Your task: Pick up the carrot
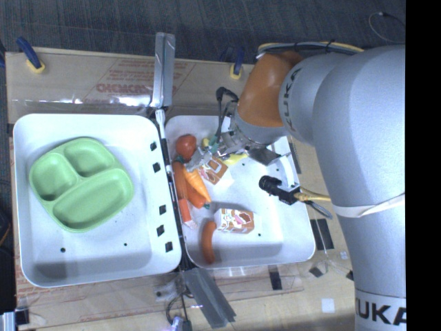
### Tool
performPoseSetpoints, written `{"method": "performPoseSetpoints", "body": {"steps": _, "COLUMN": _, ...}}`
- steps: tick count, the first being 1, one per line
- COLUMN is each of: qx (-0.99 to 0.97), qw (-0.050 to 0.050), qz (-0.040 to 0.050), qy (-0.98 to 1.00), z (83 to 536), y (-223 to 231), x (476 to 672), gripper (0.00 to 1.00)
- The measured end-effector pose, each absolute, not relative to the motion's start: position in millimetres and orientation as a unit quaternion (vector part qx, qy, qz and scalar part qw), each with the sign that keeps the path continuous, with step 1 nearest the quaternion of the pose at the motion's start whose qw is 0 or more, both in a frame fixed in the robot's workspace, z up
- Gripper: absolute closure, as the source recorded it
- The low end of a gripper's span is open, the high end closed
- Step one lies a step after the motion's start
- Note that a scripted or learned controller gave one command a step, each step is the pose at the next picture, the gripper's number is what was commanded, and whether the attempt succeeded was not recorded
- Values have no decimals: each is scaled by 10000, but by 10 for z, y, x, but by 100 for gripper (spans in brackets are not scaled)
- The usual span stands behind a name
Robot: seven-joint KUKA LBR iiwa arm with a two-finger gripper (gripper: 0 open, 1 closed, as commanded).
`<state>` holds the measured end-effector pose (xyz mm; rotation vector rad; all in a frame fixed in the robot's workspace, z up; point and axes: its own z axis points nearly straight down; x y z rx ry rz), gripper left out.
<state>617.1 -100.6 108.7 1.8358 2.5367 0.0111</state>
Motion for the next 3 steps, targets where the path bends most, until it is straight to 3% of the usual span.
{"method": "performPoseSetpoints", "body": {"steps": 1, "qx": 5340, "qw": 18, "qz": 15, "qy": 8455, "z": 1008, "y": -970, "x": 5666, "gripper": 0}}
{"method": "performPoseSetpoints", "body": {"steps": 2, "qx": 5347, "qw": 77, "qz": 6, "qy": 8450, "z": 1144, "y": -1024, "x": 5690, "gripper": 100}}
{"method": "performPoseSetpoints", "body": {"steps": 3, "qx": 5638, "qw": -7, "qz": -7, "qy": 8259, "z": 1921, "y": -576, "x": 5940, "gripper": 100}}
